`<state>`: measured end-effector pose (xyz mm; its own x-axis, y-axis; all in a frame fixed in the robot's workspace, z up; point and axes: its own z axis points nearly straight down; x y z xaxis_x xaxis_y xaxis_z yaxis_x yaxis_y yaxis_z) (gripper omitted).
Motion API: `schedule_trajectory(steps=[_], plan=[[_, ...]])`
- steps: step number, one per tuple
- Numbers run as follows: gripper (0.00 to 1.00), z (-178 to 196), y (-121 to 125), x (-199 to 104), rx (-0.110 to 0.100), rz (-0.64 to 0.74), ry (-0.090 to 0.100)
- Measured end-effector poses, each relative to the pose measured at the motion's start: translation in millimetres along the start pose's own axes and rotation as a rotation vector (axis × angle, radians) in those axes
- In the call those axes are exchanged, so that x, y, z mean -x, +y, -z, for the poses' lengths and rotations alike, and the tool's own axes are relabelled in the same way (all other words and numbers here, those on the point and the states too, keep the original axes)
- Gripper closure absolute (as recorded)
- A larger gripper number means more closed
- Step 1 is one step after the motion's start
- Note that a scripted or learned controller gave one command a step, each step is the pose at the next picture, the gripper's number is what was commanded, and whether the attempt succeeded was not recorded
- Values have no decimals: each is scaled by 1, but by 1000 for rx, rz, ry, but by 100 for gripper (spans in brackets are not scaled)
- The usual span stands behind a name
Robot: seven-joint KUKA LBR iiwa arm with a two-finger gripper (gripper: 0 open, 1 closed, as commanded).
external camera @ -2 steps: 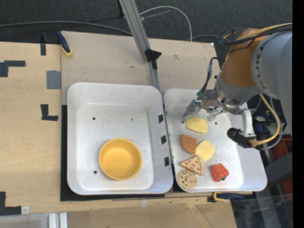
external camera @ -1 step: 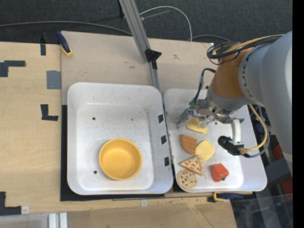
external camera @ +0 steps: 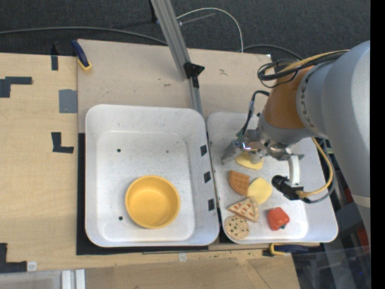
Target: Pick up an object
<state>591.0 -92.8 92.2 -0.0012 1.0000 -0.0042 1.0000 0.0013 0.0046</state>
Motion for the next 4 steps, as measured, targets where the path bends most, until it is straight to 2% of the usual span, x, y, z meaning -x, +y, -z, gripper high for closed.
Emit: schedule_trajectory(steps=[1, 2, 3, 4], plan=[[100, 11, 1, -1, 3, 1, 2], [100, 74, 6, -3, 0, 0, 4], [100, 127, -1, -9, -1, 1, 4], [100, 158, 0, -9, -2, 1, 4]])
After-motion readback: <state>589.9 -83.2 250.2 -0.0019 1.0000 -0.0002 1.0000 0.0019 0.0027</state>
